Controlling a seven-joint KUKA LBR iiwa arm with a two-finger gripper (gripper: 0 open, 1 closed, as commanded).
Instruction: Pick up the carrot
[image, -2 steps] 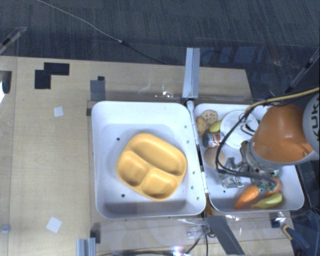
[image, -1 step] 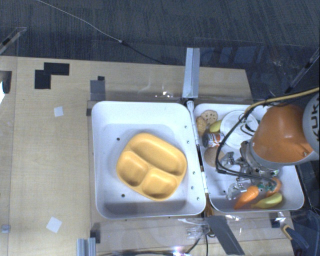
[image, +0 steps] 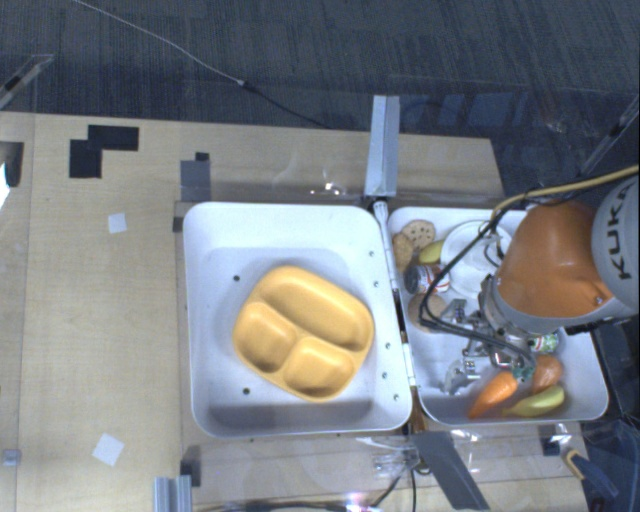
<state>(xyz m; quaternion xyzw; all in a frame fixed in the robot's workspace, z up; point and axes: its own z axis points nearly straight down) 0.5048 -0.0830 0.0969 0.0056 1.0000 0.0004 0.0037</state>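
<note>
1. Here, the surface (image: 90, 330) is a pale wooden top with a few black angular marks near its far left corner and small light squares of tape along its left side.
2. Beyond the far edge of the surface lies a dark ribbed floor (image: 300, 50), crossed by a thin cable.
3. Two shallow white bins sit side by side toward the right part of the surface, parted by a grey metal bar (image: 383, 150) that runs up to the far edge.
4. The left bin (image: 210, 240) holds a yellow sectioned tray (image: 303, 330), tilted, about in its middle.
5. The right bin (image: 590, 395) holds the carrot (image: 493, 393) in its near part, lying at a slant, just beside a yellow-green piece (image: 535, 403) along the near wall and an orange-brown piece (image: 547, 373) by the near right corner.
6. A cookie (image: 414, 237) lies in the far left corner of the right bin, with a white plate (image: 466, 245) beside it.
7. The arm (image: 555, 265) reaches over the right bin, its orange band covering the middle.
8. The jaws (image: 472, 368) hang low, right above the carrot's upper end; I cannot tell whether they are spread or pressed together.
</note>
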